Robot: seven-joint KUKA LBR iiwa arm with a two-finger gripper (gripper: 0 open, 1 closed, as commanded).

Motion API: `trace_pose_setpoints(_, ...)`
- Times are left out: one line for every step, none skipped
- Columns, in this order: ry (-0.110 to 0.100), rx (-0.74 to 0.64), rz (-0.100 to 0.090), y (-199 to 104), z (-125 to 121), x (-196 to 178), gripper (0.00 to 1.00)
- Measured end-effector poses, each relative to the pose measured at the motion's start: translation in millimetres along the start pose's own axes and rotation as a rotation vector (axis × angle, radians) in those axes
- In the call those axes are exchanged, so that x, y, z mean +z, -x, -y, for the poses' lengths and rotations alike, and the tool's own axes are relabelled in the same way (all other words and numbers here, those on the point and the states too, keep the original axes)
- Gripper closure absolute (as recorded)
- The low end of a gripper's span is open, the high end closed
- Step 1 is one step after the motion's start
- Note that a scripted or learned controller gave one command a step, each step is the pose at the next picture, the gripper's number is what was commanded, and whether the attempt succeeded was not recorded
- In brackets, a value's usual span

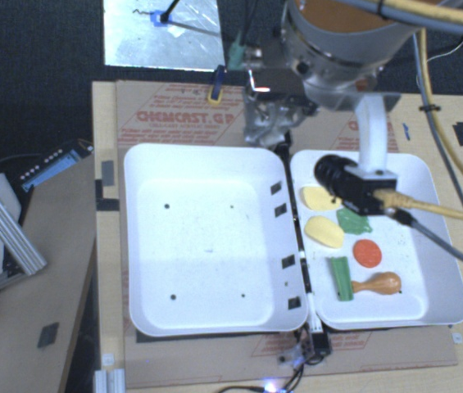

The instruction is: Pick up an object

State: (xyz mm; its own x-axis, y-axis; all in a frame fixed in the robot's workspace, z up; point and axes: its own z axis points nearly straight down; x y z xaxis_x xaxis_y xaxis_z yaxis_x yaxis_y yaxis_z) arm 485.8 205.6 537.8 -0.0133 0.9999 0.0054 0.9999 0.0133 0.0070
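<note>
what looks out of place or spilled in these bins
Nothing stands out. The yellow pieces, red disc and green block all lie inside the right bin, none over its rim, and nothing has spilled outside it.

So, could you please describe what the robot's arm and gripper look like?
The arm is a thick, round, silvery grey body with a broad orange band above the wrist. A yellow cable runs across the band. The gripper is a smaller block of bare grey metal.
</note>
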Motion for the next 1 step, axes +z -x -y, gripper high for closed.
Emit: trace_pose_setpoints(-0.005,0.006,0.003,-24.9,-0.7,3.2,1.00)
